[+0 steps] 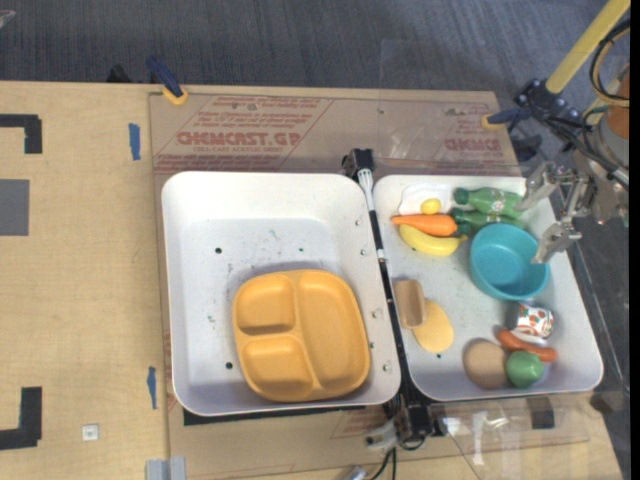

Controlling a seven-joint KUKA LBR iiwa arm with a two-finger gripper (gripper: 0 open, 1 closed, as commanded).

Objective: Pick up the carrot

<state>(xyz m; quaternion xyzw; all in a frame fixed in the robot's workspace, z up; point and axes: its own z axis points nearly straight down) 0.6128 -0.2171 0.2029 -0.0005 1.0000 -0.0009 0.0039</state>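
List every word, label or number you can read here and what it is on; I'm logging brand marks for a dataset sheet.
"CHEMCAST GP": red print on the brown-papered sheet under the bins, at its upper left.
Red print at the sheet's upper right looks like the same mark, but is cut short and too blurred to read.
Green bottle: label too small to read.
Small patterned cup: markings unreadable.

Arm (610, 158): cut off by right frame edge, upper links out of picture.
Hand (560, 213): metal parts blurred against bin rim, finger spacing unreadable.
Carrot (425, 225): lower side overlapped by banana (432, 242).
Green bottle (490, 203): one end behind teal bowl (508, 260).
Small printed item (535, 321): pattern too small to identify.
Table (70, 268): cropped left and bottom.
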